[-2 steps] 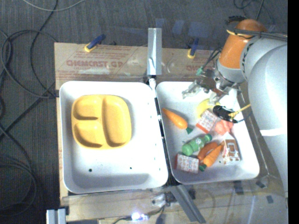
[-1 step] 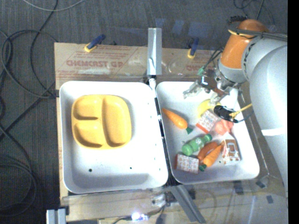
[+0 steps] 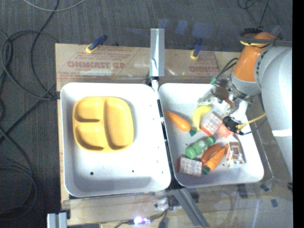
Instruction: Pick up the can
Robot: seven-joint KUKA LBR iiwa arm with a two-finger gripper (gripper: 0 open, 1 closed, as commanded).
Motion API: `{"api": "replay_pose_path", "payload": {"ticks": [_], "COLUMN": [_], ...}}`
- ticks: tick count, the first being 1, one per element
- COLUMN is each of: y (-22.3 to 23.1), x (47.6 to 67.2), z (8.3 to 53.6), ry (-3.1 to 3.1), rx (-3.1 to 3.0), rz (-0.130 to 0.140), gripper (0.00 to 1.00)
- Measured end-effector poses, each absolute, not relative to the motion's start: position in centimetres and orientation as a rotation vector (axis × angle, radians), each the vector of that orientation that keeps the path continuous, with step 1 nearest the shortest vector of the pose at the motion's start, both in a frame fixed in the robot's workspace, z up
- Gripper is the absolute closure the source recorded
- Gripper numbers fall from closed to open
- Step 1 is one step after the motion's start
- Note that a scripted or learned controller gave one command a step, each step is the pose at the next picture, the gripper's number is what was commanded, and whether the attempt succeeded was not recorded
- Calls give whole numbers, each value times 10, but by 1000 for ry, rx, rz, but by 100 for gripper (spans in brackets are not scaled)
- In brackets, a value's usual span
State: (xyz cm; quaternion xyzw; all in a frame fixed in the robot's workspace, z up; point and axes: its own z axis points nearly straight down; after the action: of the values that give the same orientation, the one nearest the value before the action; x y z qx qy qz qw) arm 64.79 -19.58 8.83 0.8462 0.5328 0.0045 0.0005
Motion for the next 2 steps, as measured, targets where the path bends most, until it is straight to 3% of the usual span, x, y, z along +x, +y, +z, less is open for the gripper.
{"api": "replay_pose_path", "payload": {"ticks": [1,2], "y": [-202,-206], "x": [665,670], "z": [87,98], "ry": [1328,1311], "rx": [2891,2862], "rz": [-47,-15], "gripper": [0,100]}}
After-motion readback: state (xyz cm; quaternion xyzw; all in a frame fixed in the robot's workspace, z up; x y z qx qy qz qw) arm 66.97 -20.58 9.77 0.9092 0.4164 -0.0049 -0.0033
